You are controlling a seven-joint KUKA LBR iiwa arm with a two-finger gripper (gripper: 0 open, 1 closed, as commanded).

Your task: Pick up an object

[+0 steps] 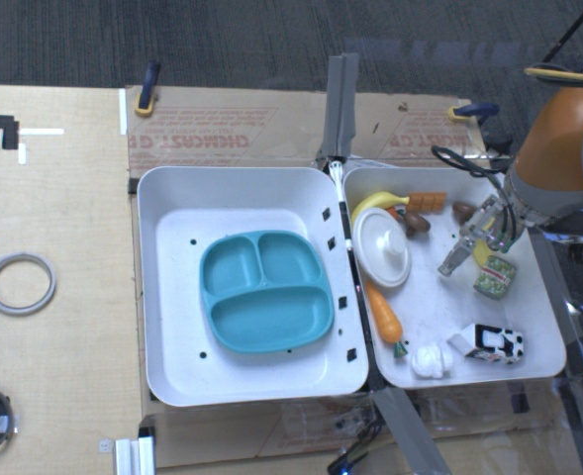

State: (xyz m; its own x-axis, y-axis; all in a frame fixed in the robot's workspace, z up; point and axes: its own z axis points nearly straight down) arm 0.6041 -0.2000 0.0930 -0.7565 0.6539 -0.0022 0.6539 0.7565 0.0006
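I count two white bins (152, 295) on the bench. Left of the divider: one teal divided plate (267, 290). Right of it: one white bowl (383, 247), one banana (374, 202), two carrots (383, 313), one milk carton (489, 342), one green box (494, 276).

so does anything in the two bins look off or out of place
Nothing looks spilled or broken. The right bin is a loose jumble: the carrot lies against the divider wall, and the milk carton is tipped on its side. The teal divided plate sits flat in the left bin.
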